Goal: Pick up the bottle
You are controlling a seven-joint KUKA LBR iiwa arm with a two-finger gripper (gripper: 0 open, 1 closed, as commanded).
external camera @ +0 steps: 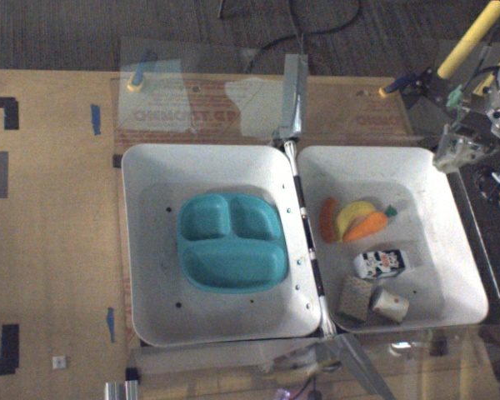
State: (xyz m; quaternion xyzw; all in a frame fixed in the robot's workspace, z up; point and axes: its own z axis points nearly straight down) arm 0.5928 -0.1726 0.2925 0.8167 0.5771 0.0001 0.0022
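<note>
Roughly crosswise on its side, bottle [380,263]; pincer [460,151] state impossible to tell.

- The arm [480,25] shows a yellow-orange cylindrical band.
- Below it sits a pale grey, boxy wrist block with teal and blue fittings.
- The gripper [457,150] is light metallic grey, blurred.

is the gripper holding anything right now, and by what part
Nothing is held. The gripper hangs over the right bin's upper right rim, apart from the milk bottle lying below.
</note>
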